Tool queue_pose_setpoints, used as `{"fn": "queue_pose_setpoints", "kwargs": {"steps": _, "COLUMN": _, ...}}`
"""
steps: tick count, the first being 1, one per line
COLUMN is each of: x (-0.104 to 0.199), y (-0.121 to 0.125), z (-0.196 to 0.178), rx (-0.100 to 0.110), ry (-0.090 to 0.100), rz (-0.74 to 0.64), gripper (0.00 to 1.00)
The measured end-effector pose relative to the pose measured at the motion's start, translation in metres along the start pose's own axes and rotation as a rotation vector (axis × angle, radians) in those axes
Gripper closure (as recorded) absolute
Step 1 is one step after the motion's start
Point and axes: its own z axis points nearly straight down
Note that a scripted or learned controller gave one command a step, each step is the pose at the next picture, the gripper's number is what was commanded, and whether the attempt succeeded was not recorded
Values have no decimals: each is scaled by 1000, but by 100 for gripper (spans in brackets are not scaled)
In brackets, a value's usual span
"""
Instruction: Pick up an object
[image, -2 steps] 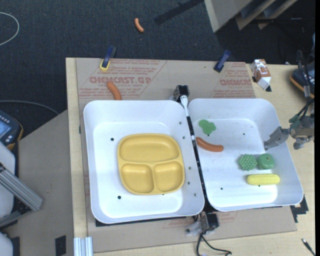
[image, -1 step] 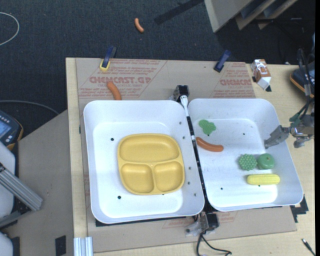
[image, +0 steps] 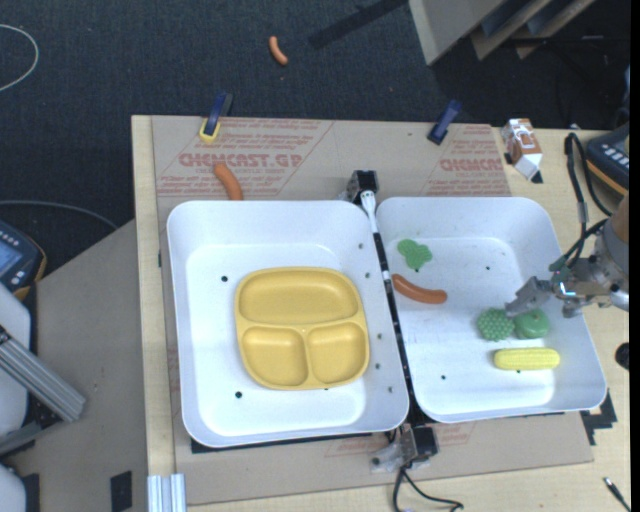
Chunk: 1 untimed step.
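Over the right white bin (image: 470, 395), the pincer (image: 528, 303) reaches low beside green toys (image: 512, 324); its grip state cannot be told.

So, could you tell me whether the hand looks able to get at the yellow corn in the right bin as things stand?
Probably yes. The corn lies in the open just below the hand, with nothing on top of it; the green pieces sit beside it, apart.
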Motion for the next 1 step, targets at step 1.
{"fn": "queue_pose_setpoints", "kwargs": {"steps": 1, "x": 6, "y": -2, "z": 44, "rx": -2, "ry": 0, "rz": 0, "gripper": 0}}
